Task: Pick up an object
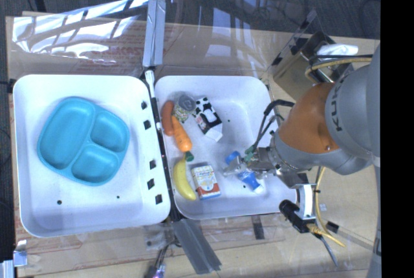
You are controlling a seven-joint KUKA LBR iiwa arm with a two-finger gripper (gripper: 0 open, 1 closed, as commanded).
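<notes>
Start at the left bin (pixel 26 160): it carries a blue divided plate (pixel 83 139), stiff moulded plastic by the look of it, wide and shallow, awkward for a two-finger pinch except at the rim. You can leave it alone.

Move to the right bin (pixel 213 81), where the likely candidates lie. Along its left wall you have an orange carrot (pixel 177 128), with a small grey round item (pixel 185 104) touching its far end, and nearer to you a yellow banana (pixel 183 182). Both the carrot and the banana look like light toy food, smooth and rounded, so expect them to slip; pinch across the middle, not along the length. Just beside the banana sits a small carton (pixel 205 180), light, flat-sided, and probably the easiest grip across its narrow faces. Further back lies a black-and-white carton (pixel 209 119), tilted, equally light.

At the right of this bin the end effector (pixel 249 167) sits low over a small blue-and-white object (pixel 247 174). It looks light and hard, possibly a small bottle or tube; I cannot make out its exact shape. Whether the end effector is wide, narrow or clamped on it I cannot tell.

The bin's right wall stands close to that object, so you have little side room. The other items lie well apart from it.
</notes>
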